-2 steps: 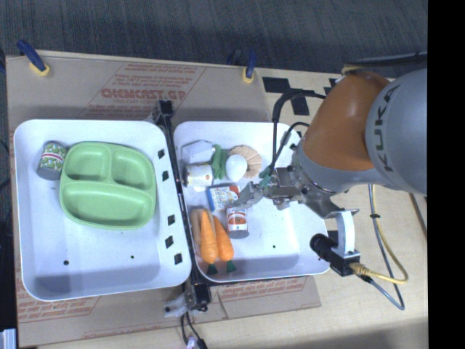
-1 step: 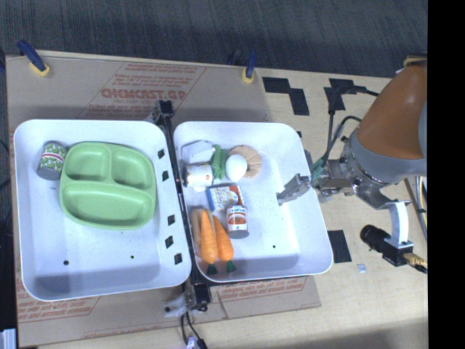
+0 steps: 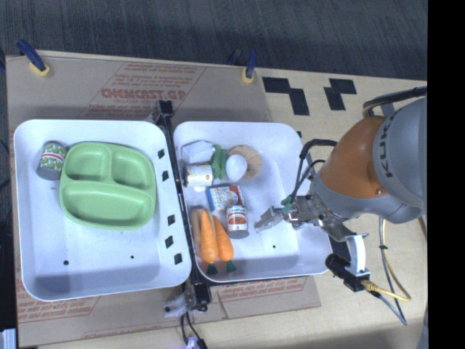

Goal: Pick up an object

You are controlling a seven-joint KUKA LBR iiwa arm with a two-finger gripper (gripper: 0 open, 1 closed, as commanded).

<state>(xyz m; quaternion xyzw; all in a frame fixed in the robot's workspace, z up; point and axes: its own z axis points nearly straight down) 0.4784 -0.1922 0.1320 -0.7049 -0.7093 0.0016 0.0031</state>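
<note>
Reading "CHEMCAST GP" in red on the cardboard sheet (image 3: 145, 93) behind the bins; small can (image 3: 237, 221) label illegible. Pincer (image 3: 267, 219) beside it, spread can't tell.
</note>
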